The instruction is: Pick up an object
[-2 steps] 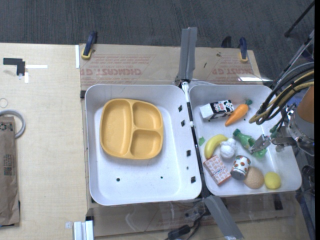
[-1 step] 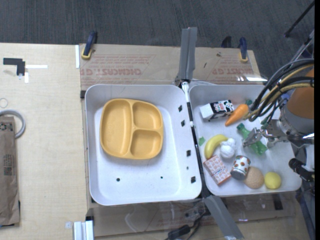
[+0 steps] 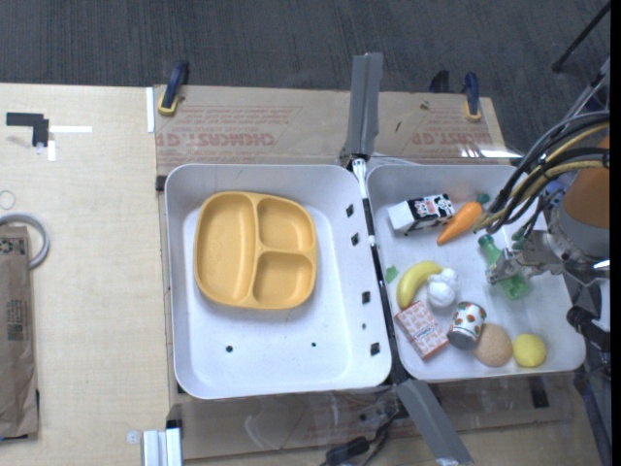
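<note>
Hovering at the frame's right, the end effector (image 3: 508, 272) sat over a green object (image 3: 513, 284), carrot (image 3: 460, 222) up-left; its grip I couldn't tell.

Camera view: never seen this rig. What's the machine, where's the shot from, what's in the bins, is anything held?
One fixed camera looks down at a slant on a bench with two shallow white bins. The grey arm with its orange band reaches in from the right; its tool is low in the right bin, near something green. Whether it holds anything cannot be told. The left bin holds a yellow divided plate. The right bin holds toy items: carrot, banana, lemon, small carton, pink box and a few more.
</note>
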`<state>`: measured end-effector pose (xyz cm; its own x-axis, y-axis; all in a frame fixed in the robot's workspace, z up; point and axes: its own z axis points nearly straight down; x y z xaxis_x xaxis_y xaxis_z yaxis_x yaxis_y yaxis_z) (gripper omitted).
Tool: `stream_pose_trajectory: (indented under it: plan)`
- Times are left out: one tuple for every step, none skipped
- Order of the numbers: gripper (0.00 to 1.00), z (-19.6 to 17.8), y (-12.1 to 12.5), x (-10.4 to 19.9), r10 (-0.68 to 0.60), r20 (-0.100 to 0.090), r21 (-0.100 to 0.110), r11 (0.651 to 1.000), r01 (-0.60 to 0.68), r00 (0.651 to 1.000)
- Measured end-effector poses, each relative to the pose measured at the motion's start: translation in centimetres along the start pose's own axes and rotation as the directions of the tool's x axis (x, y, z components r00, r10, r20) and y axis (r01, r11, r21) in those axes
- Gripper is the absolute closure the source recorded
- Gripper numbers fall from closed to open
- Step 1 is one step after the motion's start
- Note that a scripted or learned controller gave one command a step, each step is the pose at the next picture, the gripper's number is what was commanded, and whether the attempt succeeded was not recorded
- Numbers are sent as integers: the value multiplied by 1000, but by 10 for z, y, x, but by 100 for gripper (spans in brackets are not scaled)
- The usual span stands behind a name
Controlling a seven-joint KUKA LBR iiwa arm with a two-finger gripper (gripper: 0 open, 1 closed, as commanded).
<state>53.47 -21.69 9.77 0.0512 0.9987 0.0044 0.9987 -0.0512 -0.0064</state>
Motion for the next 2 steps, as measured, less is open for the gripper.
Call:
stream_pose_trajectory:
  plan:
    - [100, -144, 43, 39, -204, 6, -2, 979, 204, 979]
    - [100, -120, -8, 101, -243, 5, 1, 970, 243, 970]
